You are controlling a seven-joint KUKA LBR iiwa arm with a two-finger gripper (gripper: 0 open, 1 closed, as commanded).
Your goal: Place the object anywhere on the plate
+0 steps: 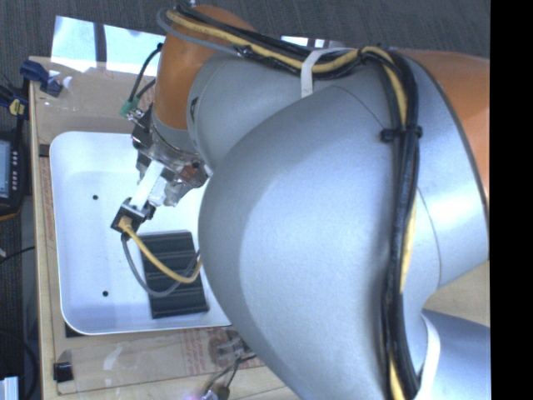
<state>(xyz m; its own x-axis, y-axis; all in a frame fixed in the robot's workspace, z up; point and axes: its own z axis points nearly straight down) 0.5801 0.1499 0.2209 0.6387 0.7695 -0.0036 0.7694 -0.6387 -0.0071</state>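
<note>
A dark ribbed rectangular block (176,275) lies flat in the left white bin (79,223), near its front wall. The arm's yellow cable loops across the top of it. My gripper (171,182) hangs over the middle of this bin, just up and behind the block, and is mostly hidden under the grey wrist and the orange band (179,73). I see nothing between the gripper and the block that shows contact. The big grey arm hides the right bin and the rest of the bench.
The left bin's floor shows bare white to the left of the block, with two small dark dots (95,197). Beyond the bin lie a pale sheet (79,44) at the back and small clutter along the left bench edge (17,98).
</note>
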